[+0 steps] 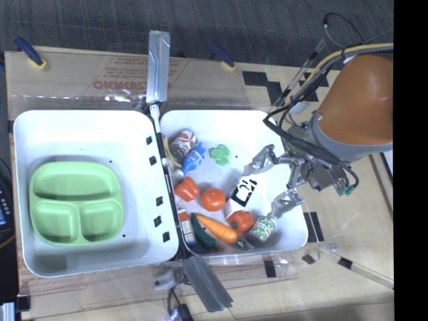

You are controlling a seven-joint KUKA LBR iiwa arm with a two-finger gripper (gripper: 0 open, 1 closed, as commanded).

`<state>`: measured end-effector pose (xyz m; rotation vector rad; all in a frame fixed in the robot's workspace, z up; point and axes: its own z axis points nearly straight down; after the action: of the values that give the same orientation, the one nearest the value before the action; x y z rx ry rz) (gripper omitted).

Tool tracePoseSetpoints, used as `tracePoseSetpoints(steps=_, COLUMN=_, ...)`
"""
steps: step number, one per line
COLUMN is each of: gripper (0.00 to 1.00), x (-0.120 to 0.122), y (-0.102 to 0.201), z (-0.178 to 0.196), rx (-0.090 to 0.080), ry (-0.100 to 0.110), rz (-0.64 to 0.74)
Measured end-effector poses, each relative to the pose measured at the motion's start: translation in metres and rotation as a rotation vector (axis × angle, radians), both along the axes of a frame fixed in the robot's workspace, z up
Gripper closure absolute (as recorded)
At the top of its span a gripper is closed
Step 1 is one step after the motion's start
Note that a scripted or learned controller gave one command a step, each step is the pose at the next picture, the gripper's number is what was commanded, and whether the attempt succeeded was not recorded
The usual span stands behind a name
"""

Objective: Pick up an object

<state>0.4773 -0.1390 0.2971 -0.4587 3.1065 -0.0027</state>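
The right bin (281, 129) holds a loose scatter of toy objects, all lying to the left of and below the gripper (273, 181), none of them between its fingers. Nearest is a small black-and-white block (244, 191), just left of the gap between the two fingers. Just below the lower finger (284, 204) lies a green-and-white can (263, 229), with a red pepper (240, 220) touching it on its left. Further left of the gripper sit a red tomato (213, 199), an orange carrot (217, 229) lying across a dark green item, and another orange-red piece (187, 190) near the bin's dividing wall. Up and to the left of the upper finger (262, 159) are a green leafy piece (220, 154), a blue bottle (192, 160) and a round red-and-white object (184, 141). The gripper hangs over the right part of this bin with its two fingers spread apart, holding nothing. Well to the left, the other bin (40, 126) carries a light green divided tray (75, 202).
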Motion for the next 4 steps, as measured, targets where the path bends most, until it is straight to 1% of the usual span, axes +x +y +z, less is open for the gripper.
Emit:
tracePoseSetpoints(steps=1, gripper=0.00, x=0.057, y=0.038, z=-0.069, rx=0.002, ry=0.004, rz=0.212)
tracePoseSetpoints(steps=2, gripper=0.00, x=0.064, y=0.037, z=0.077, rx=-0.002, ry=-0.003, rz=0.435)
tracePoseSetpoints(steps=3, gripper=0.00, x=0.012, y=0.084, z=-0.036, rx=0.002, ry=0.003, rz=0.716)
tracePoseSetpoints(steps=4, gripper=0.00, x=0.000, y=0.027, z=0.030, rx=-0.003, ry=-0.001, rz=1.159)
